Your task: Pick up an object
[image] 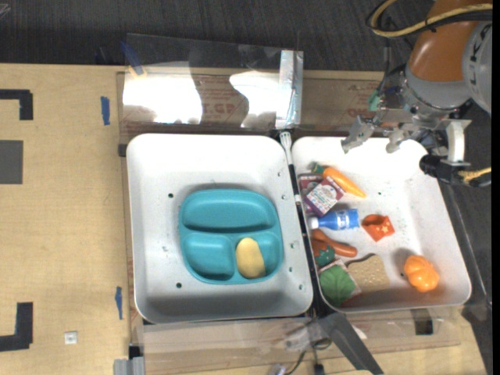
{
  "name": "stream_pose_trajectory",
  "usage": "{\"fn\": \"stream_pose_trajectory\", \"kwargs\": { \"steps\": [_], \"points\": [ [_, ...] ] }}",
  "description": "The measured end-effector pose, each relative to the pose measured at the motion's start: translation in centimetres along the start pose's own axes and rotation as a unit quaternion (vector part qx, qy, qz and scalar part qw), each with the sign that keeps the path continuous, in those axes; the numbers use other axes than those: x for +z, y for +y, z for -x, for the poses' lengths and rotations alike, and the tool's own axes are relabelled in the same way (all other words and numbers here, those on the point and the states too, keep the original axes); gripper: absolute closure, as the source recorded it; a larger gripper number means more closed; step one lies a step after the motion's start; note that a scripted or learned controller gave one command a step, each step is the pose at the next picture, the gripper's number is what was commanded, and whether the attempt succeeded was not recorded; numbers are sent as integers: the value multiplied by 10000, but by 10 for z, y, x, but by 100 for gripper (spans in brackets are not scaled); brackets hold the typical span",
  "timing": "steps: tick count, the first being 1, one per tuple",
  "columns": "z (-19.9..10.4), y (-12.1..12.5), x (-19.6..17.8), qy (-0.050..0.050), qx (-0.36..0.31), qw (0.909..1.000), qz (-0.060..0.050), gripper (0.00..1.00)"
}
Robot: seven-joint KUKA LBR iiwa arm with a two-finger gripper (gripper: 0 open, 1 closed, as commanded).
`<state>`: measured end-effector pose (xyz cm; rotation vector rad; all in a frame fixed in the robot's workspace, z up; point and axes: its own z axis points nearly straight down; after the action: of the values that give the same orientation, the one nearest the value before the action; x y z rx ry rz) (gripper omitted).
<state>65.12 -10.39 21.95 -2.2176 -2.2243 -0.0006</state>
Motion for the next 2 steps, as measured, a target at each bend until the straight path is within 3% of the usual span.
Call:
{"fn": "stream_pose_trajectory", "kwargs": {
  "steps": [1,2],
  "points": [
    [16,-15,98,3,-239,9997,-44,0],
    [30,-23,118,-2,-315,9995,-8,0]
  ]
}}
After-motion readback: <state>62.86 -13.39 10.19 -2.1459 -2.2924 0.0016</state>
